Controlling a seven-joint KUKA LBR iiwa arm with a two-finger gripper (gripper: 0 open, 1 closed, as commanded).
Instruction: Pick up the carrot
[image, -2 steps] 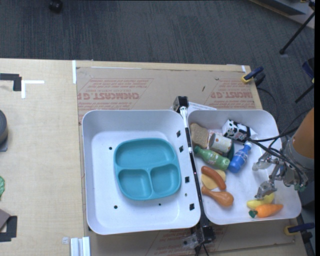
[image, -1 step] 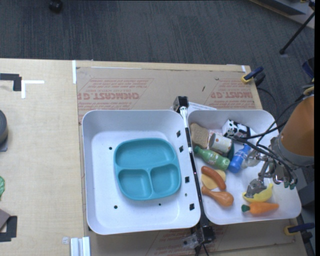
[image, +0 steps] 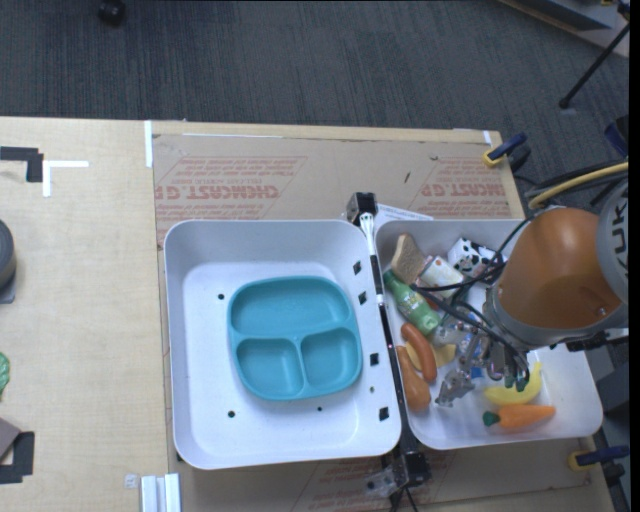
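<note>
The carrot (image: 522, 417), orange with a green stub at its left end, lies flat near the front edge of the right bin (image: 585, 395). My gripper (image: 457, 386) hangs low over that bin, just left of the carrot and a little behind it. It sits between the carrot and two orange-brown sausages (image: 417, 362). The carrot lies apart from the gripper, on the bin floor. The arm's orange band (image: 555, 270) covers the bin's right middle.
The right bin also holds a green packet (image: 412, 303), a bread slice (image: 404, 255), a black-and-white toy (image: 466, 254) and a yellow banana (image: 527, 385) behind the carrot. A teal divided plate (image: 295, 337) sits in the left bin (image: 190, 330).
</note>
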